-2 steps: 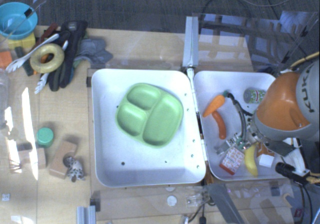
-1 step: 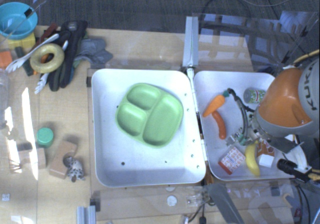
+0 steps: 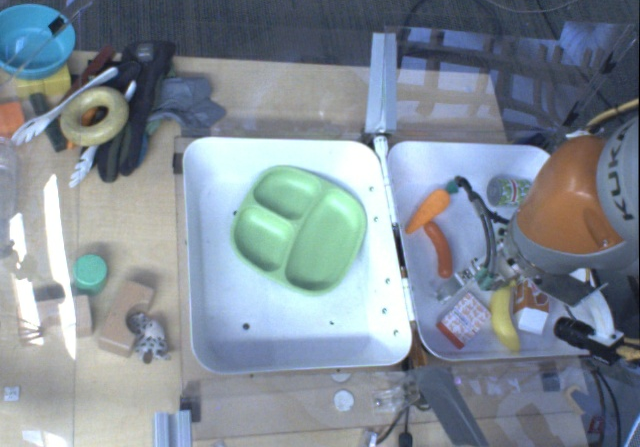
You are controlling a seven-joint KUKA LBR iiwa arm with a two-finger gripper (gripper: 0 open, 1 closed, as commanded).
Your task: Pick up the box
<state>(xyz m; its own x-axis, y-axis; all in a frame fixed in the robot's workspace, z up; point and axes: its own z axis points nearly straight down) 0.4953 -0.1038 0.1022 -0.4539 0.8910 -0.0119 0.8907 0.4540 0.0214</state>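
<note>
The gripper (image 3: 492, 270) hangs low in the right bin (image 3: 420, 245), under the orange wrist band, and whether it is open or closed on anything I cannot tell, since the arm's bulk and cabling cover it. The box (image 3: 464, 316), a small red-patterned carton, lies just below the tool near the bin's front wall, with a banana (image 3: 503, 320) touching its right side and a white block (image 3: 533, 319) beyond that. A sausage (image 3: 438, 248) and a carrot (image 3: 430, 208) sit up-left of the tool, a small can (image 3: 508, 191) above.

Likely trouble: with 1 banana pressed against the box, a descent could clip the fruit or grab both. The front wall crowds the box too. Open floor lies toward the bin's left side; the left bin (image 3: 210, 265) carries a green divided plate (image 3: 299, 228)
</note>
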